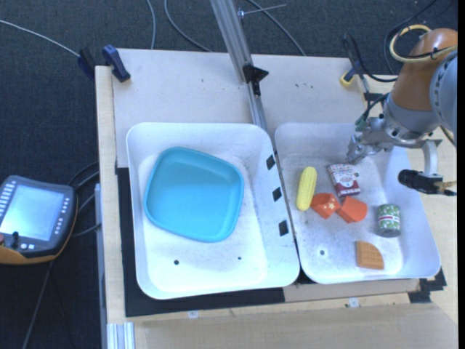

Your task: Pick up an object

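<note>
Below the gripper (356,151), in the right bin (414,257), lies a small red-and-white packet (344,179), just beside the fingertips and a little toward the near rim; nothing sits between the fingers, and from this angle I cannot tell whether they are spread or pressed together. Touching the packet's lower edge are two orange-red blocks (340,208), side by side. A yellow corn cob (306,187) lies upright to their left, near the bin's inner wall. To the right stands a small green can (388,219), and nearer the front rim rests a tan wedge (369,255) like a slice of bread.

The left bin (145,267) holds a blue plate (194,193), apart from everything else. Both bins rest on a pale wooden bench (189,86), with a metal rail (232,35) running down between them. Around the bench is dark carpet (43,86) strewn with cables, and a handheld control pad (33,217) lies at the left.
</note>
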Motion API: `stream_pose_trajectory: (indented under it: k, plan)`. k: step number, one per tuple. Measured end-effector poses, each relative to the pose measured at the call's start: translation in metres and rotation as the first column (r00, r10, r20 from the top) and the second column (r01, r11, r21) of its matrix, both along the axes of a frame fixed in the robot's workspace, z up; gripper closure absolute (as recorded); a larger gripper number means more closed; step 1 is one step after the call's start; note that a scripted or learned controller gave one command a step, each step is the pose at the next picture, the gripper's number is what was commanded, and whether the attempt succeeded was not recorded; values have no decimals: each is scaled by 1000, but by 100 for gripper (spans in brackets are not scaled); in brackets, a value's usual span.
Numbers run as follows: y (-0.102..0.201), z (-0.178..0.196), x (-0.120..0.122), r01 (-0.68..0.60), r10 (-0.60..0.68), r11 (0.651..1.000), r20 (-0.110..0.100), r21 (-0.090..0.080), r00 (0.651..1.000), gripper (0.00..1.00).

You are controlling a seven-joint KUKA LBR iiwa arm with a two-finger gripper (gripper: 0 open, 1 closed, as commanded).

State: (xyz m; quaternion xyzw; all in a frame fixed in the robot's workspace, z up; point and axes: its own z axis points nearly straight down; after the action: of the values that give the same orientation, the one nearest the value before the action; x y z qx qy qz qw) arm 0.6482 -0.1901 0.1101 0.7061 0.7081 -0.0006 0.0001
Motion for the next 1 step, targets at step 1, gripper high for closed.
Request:
stream_pose_trajectory:
  k: [1]
  plan:
    - [9, 56, 6, 1, -1, 1000, 4, 0, 1000, 100]
